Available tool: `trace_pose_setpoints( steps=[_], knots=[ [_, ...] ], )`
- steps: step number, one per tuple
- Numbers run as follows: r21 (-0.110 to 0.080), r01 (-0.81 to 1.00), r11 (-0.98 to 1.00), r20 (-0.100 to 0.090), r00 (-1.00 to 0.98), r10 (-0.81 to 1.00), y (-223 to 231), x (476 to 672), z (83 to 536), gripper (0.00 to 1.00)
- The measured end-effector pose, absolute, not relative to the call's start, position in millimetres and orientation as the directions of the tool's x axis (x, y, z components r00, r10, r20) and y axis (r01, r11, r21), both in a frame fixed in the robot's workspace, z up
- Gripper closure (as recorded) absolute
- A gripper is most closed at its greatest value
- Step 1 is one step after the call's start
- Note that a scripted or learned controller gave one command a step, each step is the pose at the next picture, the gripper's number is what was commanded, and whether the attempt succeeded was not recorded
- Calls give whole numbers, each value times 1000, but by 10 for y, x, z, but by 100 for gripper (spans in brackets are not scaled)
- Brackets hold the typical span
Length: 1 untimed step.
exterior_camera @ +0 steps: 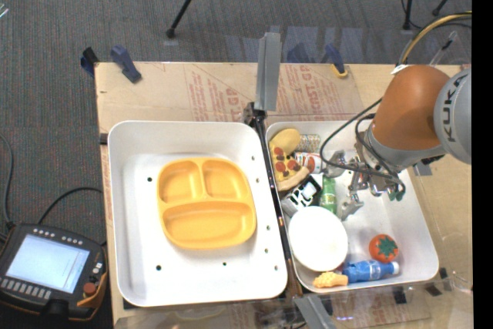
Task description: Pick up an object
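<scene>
Green bottle (329, 193), upright near the centre of the right bin (416, 219), just beside the gripper (356, 204): probably light, rigid, smooth plastic, best pinched across its body. The gripper hangs beside it; its opening cannot be told. White bowl (317, 239) toward the front edge; tomato (383, 247) near the front right corner.
</scene>
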State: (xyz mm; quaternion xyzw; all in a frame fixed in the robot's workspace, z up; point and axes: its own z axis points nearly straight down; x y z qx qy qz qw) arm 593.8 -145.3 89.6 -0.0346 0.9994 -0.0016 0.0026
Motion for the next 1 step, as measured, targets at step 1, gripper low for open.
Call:
trace_pose_setpoints(
  steps=[1],
  knots=[
    [-3,-5,1000,-8,-1000,-6,-2101,5431,899,0]
  ],
)
